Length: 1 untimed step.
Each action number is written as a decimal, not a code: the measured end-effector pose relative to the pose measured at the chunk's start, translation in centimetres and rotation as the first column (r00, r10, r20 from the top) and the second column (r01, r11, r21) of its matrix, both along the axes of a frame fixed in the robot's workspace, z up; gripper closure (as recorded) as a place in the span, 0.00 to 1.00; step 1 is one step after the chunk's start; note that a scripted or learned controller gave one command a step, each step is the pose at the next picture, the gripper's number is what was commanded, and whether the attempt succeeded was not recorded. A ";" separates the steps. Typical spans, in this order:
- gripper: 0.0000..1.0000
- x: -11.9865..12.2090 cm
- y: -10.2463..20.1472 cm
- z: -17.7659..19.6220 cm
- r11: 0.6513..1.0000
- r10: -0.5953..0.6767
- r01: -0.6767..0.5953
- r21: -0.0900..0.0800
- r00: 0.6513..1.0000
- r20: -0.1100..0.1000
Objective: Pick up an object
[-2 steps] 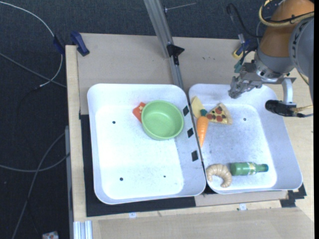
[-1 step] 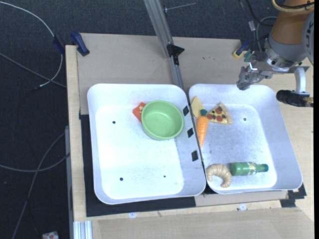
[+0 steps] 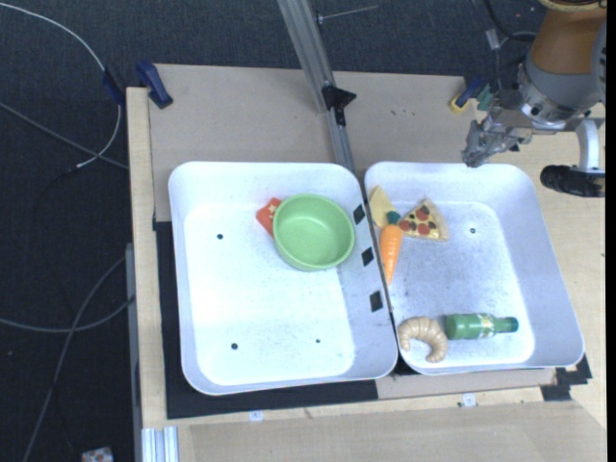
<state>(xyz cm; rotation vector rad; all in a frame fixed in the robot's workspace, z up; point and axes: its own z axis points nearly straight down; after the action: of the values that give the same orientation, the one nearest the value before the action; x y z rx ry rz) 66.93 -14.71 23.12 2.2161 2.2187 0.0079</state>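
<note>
Nearest me, at 5 o'clock in the right bin [image 3: 553,287], I see a croissant [image 3: 424,338] touching a green bottle [image 3: 479,326]. At 1 o'clock the gripper [image 3: 478,154] hovers over the far rim, grip state unclear.

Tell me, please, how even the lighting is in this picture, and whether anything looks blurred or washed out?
In the camera view the light is soft and even; the green bowl throws only a faint shadow, the white bin walls are bright with little surface detail, and the gripper at the upper right looks slightly soft, while the carrot and bottle stay sharp.
</note>
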 end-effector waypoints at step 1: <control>1.00 -0.7 5.7 0.3 1.000 0.004 -0.004 0.007 1.000 -0.016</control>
<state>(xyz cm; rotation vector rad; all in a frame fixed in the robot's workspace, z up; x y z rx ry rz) 66.19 -9.05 23.46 2.2227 2.2352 -0.0031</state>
